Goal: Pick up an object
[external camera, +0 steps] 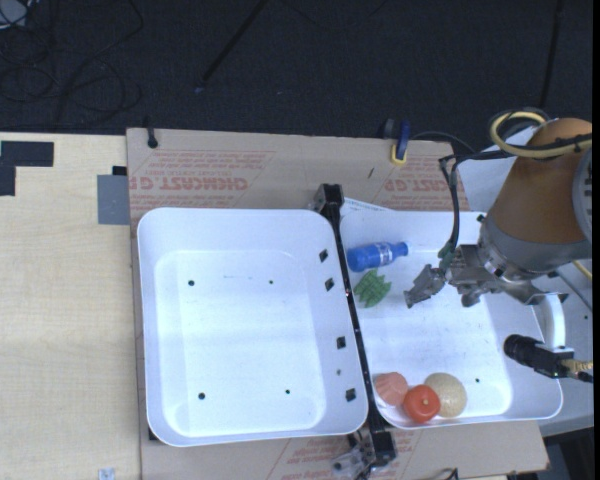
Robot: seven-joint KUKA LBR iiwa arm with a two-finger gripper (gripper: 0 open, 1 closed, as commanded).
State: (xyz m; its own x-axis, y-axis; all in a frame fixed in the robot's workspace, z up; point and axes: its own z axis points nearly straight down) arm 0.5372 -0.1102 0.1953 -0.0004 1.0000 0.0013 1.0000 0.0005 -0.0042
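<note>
In the right bin (450,353) lie a blue bottle (376,256) near the back left, a green leafy piece (372,289) just below it, and at the front a pink item (389,387), a red round item (421,403) and a beige round item (446,393). My gripper (427,286) hangs over the middle of the right bin, to the right of the green piece and the bottle. Its dark fingers point left and nothing shows between them.
The left bin (240,323) sits beside the right one, with a black divider (345,308) between them. The arm's orange band (542,193) and grey wrist cover the right bin's back right corner. Cables run along the bench's back edge.
</note>
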